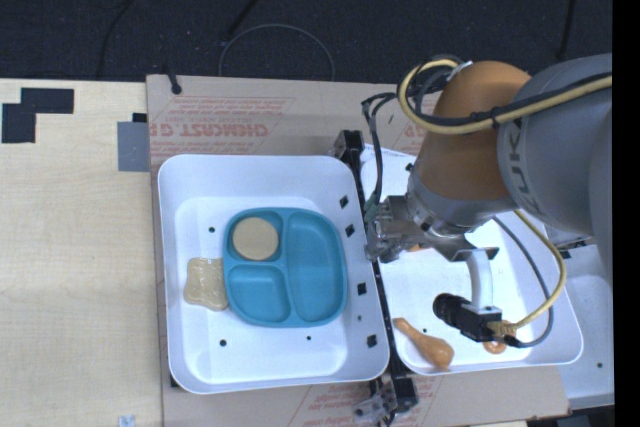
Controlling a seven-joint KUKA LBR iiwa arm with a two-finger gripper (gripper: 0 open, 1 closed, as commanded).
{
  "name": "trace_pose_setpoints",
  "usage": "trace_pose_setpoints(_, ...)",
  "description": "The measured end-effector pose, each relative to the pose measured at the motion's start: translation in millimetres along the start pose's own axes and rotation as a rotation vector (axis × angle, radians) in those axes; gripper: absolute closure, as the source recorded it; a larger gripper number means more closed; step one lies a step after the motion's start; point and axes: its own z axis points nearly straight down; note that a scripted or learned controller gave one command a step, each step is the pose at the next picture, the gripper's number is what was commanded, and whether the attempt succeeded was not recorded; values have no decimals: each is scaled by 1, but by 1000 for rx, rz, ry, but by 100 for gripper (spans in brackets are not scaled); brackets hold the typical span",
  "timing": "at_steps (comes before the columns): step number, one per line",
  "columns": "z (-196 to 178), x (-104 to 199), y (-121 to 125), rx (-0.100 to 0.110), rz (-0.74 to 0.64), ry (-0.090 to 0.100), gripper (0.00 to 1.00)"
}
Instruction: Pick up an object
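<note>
Gripper [385, 240] hangs at the right bin's [415, 295] inner edge — wide or narrow, I cannot tell. Approach step, I judge: the tan drumstick-shaped piece [425, 343] lies near, toward the bin's front — next, centre over it and descend.

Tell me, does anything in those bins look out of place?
Mildly: a pale yellow lumpy piece lies on the left white bin's floor against the blue divided plastic tray, while a tan round disc sits inside a compartment.
</note>
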Motion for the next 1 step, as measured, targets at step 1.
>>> trace_pose_setpoints(1,0,42,-6,1,0,0,100)
